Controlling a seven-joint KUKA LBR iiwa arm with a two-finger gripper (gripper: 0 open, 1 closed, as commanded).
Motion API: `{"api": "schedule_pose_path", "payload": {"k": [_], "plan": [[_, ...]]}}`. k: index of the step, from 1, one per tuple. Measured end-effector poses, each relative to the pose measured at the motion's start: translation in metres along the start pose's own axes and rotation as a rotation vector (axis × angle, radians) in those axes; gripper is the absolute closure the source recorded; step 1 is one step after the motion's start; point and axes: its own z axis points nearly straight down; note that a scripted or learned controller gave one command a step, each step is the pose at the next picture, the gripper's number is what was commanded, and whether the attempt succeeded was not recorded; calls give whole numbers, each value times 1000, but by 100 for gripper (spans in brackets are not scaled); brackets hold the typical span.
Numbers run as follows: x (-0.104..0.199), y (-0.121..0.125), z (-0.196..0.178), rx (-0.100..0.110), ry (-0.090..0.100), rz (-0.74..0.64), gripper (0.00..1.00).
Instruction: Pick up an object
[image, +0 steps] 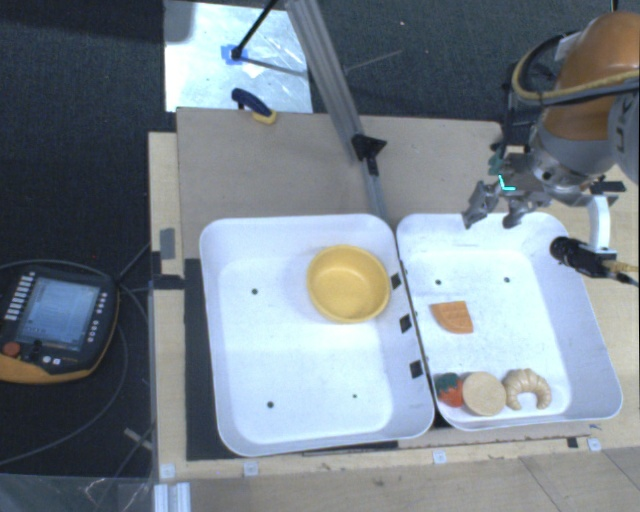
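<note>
My gripper (497, 212) hangs above the far edge of the right bin (560, 300), fingers spread apart with nothing between them. Well below it in that bin lies an orange wedge (452, 317). Along the bin's near edge sit a round tan biscuit (483, 393), a croissant (527, 388) and a small red and green item (447, 388). A yellow bowl (347, 283) stands in the left bin (250, 350), near its far right corner.
A metal pole (335, 85) slants across the board behind the bins, ending in a black clamp (368, 148). A teach pendant (55, 320) lies on the floor at left. A black fitting (575, 253) sticks out over the right bin's far right rim.
</note>
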Motion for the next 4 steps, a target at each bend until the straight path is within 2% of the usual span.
{"api": "schedule_pose_path", "payload": {"k": [1,2,4], "plan": [[0,0,0,0,0,0,0],[6,3,44,3,0,0,0],[8,-3,158,4,0,0,0]]}}
